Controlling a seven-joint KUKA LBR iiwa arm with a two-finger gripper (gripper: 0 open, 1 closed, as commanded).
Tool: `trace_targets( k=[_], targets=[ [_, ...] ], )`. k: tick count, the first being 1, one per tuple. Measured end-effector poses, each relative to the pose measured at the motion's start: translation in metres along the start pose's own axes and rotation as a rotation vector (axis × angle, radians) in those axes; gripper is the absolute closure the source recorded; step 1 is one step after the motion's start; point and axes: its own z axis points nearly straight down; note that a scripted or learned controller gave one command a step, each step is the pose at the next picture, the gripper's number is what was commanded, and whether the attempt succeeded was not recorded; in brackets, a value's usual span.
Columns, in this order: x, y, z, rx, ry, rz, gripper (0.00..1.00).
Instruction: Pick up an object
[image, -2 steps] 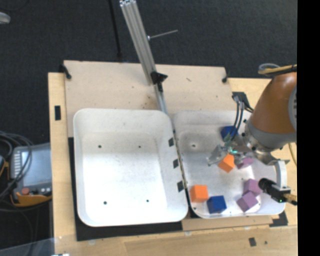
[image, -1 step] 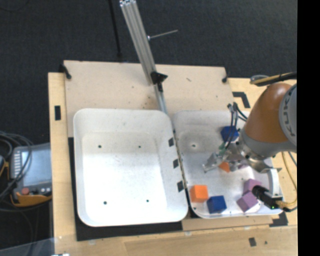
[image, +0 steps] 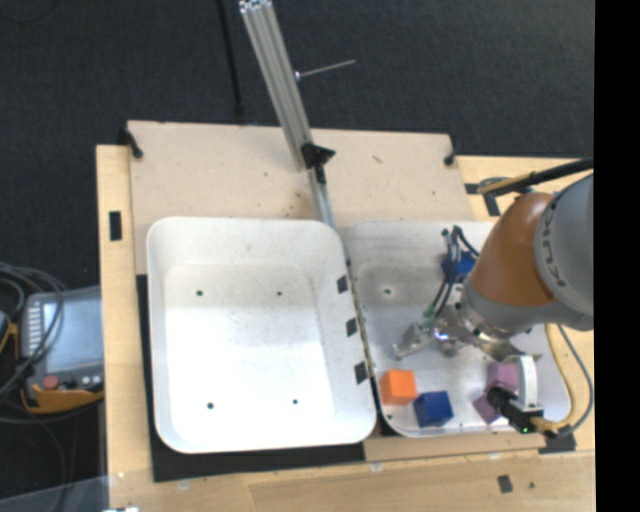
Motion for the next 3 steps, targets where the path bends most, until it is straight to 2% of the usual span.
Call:
trace_targets(
  k=[1, 3],
  targets=[
    [-0.001, 0.002, -0.014, -0.01, 0.0, 0.009, 1.0],
    [-0.003, 0.01, -0.132, -0.013, -0.002, -0.007, 1.0]
  ],
)
